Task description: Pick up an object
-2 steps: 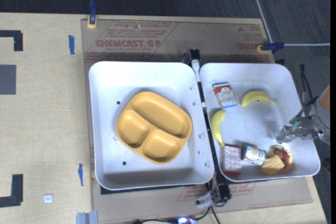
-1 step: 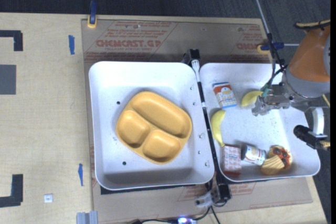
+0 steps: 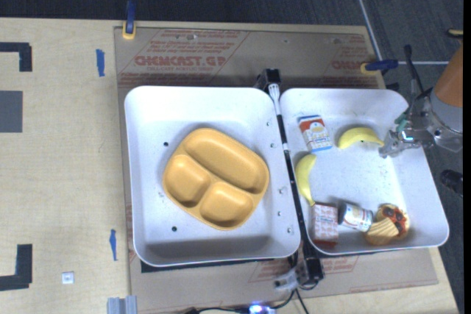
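The right bin (image 3: 412, 180) holds several objects. A short banana (image 3: 359, 136) lies at its back, beside a small white and orange carton (image 3: 314, 132). A second banana (image 3: 304, 177) rests along the left wall. At the front lie a red packet (image 3: 325, 221), a small bottle (image 3: 356, 217) on its side and a brown pastry-like toy (image 3: 387, 225). My gripper (image 3: 389, 146) hangs low at the bin's right wall, just right of the short banana and apart from it.
The left bin (image 3: 147, 121) carries a yellow divided plate (image 3: 213, 176) in its middle. A black divider (image 3: 283, 151) runs between the two bins. Cardboard and blue clamps border the bins at the back.
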Motion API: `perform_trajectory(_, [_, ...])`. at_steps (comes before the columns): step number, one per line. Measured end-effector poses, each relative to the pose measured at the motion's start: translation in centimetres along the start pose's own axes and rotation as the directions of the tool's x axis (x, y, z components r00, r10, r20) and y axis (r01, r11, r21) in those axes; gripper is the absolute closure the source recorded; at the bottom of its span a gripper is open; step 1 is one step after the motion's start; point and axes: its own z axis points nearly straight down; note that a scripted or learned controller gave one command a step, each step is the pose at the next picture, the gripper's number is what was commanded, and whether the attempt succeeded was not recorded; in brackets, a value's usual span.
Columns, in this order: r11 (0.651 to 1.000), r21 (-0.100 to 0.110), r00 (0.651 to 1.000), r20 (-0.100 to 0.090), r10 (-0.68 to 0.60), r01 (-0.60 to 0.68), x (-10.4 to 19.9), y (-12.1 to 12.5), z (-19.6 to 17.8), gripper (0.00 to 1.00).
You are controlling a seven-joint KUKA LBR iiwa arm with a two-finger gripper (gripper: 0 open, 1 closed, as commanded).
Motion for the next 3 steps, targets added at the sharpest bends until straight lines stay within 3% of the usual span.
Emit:
perform_trajectory(1, [1.0, 0.0, 1.0, -0.002, -0.001, 0.001, 0.1, 0.0, 0.0, 0.0])
perform_trajectory(2, [1.0, 0.001, 1.0, -0.002, -0.001, 0.001, 6.1, -2.7, 4.1, 0.0])
perform_trajectory(3, [1.0, 0.0, 1.0, -0.003, 0.001, -0.001, 9.9, -9.3, 4.1, 0.0])
